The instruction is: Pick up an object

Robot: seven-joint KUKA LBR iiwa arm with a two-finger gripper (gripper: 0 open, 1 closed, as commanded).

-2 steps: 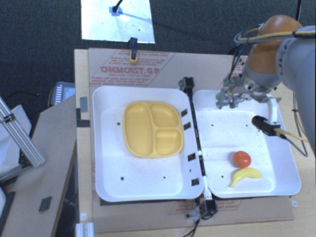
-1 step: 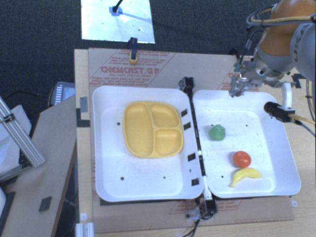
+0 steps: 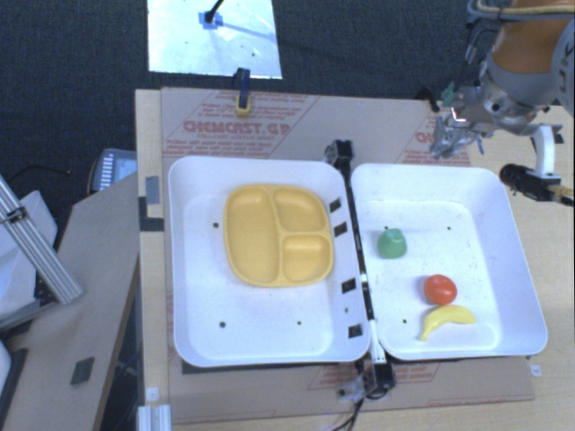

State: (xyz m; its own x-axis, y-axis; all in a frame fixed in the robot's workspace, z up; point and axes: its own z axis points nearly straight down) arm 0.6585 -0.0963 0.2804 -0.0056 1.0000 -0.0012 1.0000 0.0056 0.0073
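camera view: fixed above bench [image 3: 269, 115] | looks down at a slant | mid distance, both white bins [image 3: 193, 330] within frame | arm [image 3: 530, 34] enters at right edge

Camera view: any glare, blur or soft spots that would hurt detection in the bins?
Camera view: lighting is even; the green object, tomato and banana cast only faint shadows on the right bin. The yellow tray is crisp. The metal sheet shows washed-out glare. The gripper is small and soft, its fingers unreadable.
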